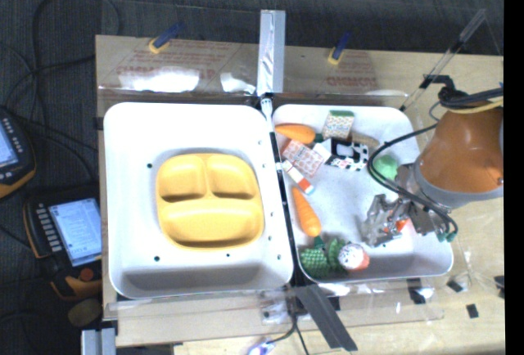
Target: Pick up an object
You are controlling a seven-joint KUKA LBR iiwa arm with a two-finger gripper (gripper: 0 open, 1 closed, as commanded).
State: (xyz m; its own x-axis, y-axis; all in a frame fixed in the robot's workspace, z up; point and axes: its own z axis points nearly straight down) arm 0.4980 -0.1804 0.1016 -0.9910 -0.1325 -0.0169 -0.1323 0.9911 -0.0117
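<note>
I have the hand (383, 224) low in the right bin (426, 263); grip state unreadable, possibly something red there; carrot (308, 214) lies left, long axis near-far

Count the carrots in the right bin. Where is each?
2. One carrot lies at the bin's top left corner; the other carrot lies along its left wall, lower down. More may hide under the arm.

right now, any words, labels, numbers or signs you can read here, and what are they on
None can be read.
Red print on the cardboard sheet behind the bins: too faint to make out.
Patterned carton in the right bin: print too small.
Lit screen of the handheld device left of the bench: lines of text, blurred.
</note>
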